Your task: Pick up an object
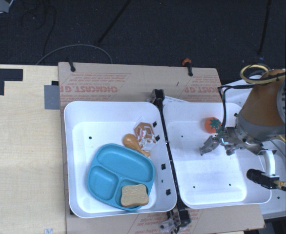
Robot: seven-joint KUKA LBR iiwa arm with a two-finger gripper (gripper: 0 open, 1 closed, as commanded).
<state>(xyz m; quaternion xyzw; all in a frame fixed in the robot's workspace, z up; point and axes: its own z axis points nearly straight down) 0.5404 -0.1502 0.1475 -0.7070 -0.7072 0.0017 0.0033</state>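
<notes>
In the right bin (216,191), a small orange-red toy with a green top (212,125) lies near the back wall. My gripper (217,148) hangs over the bin's middle right, just in front of and slightly right of that toy. Its fingers are spread open with nothing between them. In the left bin (79,130) sits a blue divided plate (114,173) with a slice of toast (134,195) on its near corner. Behind the plate lie a tan drumstick (132,142) and a brown-and-white patterned piece (145,133).
A black divider (165,150) runs between the two bins. The grey arm with its orange band (262,106) comes in from the right, trailing cables. Cardboard (133,82) lies under the bins, and a light wooden bench top (21,150) extends to the left.
</notes>
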